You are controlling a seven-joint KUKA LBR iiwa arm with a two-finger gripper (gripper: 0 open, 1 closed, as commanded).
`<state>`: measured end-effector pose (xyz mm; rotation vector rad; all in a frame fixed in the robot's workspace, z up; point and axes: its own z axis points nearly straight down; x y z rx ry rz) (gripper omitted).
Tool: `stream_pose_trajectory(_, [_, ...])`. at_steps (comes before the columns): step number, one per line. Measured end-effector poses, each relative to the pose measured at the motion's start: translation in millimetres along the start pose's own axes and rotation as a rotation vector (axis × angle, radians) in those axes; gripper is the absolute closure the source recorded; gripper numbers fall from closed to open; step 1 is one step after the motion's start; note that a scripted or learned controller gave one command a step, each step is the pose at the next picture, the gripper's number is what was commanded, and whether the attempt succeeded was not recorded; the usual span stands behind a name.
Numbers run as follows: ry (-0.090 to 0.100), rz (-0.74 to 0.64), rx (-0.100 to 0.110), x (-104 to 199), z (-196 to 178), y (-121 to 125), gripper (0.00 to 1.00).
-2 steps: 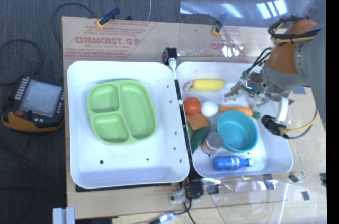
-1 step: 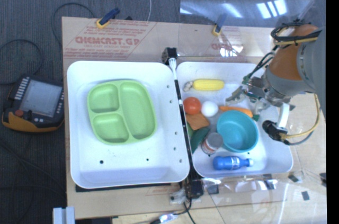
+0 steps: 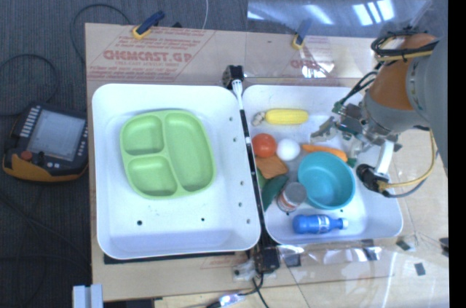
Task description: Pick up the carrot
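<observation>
The carrot point(image 3: 322, 149) is a thin orange piece lying in the right bin point(image 3: 378, 215), just above the rim of the blue bowl point(image 3: 325, 180), which hides its lower edge. My gripper point(image 3: 348, 133) hangs over the carrot's right end, close above it, with the grey arm and its orange band point(image 3: 397, 84) reaching in from the right. Nothing visible is held in it.
Crowded around the carrot are a white egg point(image 3: 289, 149), a red tomato point(image 3: 265, 145), a yellow corn cob point(image 3: 286, 116), a brown piece point(image 3: 271, 167), a green piece point(image 3: 273, 188), a small can point(image 3: 294, 195) and a blue bottle point(image 3: 317, 224). The left bin point(image 3: 116, 226) holds a green divided plate point(image 3: 166, 153).
</observation>
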<state>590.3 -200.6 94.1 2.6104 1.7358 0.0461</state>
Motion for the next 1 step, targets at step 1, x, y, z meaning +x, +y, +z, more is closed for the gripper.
stream_pose_trajectory(1, [-0.009,-0.053,0.0,-1.6,0.2,-9.7,0.0])
